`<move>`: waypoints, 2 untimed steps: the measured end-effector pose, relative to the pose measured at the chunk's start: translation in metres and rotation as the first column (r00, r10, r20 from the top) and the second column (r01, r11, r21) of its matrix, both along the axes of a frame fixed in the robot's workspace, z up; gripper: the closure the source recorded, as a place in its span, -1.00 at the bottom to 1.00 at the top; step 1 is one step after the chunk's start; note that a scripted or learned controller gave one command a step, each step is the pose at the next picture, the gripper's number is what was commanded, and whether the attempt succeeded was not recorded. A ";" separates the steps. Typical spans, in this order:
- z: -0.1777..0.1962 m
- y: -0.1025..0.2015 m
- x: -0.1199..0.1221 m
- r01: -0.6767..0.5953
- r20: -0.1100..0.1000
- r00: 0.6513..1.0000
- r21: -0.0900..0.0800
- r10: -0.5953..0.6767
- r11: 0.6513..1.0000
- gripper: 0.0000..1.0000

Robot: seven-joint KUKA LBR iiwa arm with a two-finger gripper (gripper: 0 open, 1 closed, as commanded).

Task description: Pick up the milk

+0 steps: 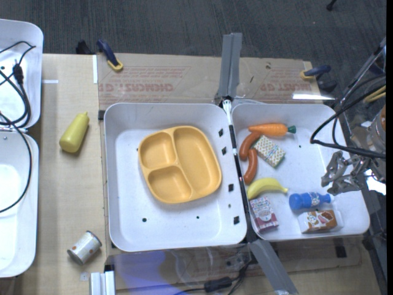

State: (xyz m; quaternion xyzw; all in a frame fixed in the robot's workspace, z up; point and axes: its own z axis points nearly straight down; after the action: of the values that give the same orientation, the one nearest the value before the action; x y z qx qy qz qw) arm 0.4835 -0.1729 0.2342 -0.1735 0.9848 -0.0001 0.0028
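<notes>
Right white bin point(344, 125), front-left corner: milk carton point(263, 212) lying flat, probably light, stiff, crushable; pinch across its narrow sides. My gripper point(339, 173) hangs near; grip state unclear.

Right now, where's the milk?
Camera view: the milk carton lies in the right bin, front-left corner, just below the banana, left of the blue bottle.

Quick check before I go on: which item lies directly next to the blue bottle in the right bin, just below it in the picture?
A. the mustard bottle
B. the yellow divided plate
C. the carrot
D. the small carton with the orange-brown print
D: the small carton lies right under the blue bottle near the bin's front right corner; the carrot is up by the far wall.
</notes>
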 end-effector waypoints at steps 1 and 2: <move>0.025 0.024 0.011 -0.286 -0.001 0.958 0.000 0.286 0.958 1.00; -0.036 0.034 0.009 -0.615 -0.004 0.789 0.002 0.615 0.789 1.00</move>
State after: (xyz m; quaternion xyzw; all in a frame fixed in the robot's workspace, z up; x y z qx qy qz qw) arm 0.4924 -0.1394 0.1985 -0.4843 0.8749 0.0016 0.0007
